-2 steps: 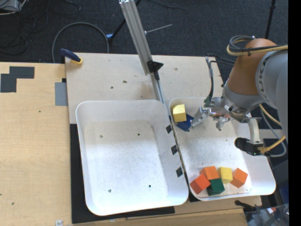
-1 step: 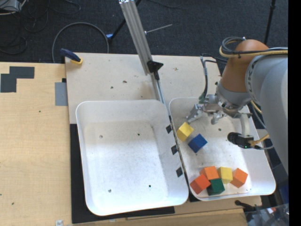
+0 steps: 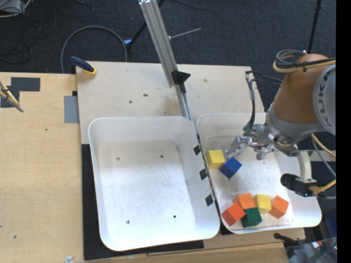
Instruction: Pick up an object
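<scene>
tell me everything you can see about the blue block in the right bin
The blue block is a small, plain cube with a matte, solid look. It sits tilted, one corner turned toward the camera, on the floor of the right bin, near its left wall. Its upper-left corner meets or nearly meets the yellow block. The end effector hangs just above and to its right.

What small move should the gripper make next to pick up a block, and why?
Probably shift toward the blue cube and descend. The gripper hovers just above and right of it in the right bin, with nothing visibly held.
</scene>
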`<action>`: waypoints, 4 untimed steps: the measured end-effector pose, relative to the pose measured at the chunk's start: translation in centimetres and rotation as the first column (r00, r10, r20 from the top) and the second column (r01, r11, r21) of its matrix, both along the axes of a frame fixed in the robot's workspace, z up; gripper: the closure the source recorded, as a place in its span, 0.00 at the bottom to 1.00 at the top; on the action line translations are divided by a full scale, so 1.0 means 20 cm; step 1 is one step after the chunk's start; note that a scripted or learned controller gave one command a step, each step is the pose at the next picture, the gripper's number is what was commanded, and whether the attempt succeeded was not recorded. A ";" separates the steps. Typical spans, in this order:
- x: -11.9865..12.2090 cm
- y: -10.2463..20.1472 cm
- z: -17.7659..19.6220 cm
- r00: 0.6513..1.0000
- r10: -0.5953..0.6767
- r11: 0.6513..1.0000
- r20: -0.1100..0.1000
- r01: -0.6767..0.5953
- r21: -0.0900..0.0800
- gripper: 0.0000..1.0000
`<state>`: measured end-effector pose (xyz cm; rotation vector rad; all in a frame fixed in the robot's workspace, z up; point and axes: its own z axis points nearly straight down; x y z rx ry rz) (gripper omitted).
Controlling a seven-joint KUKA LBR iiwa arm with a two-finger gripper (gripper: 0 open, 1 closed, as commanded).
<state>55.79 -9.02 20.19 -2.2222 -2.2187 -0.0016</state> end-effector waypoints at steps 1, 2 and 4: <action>-0.19 -0.10 -0.41 1.000 -0.001 1.000 -0.013 0.001 0.000 0.00; -0.17 -0.10 -0.39 1.000 -0.002 1.000 -0.003 0.002 -0.001 0.00; 0.14 -0.08 -0.56 1.000 0.001 1.000 0.003 -0.001 -0.001 0.00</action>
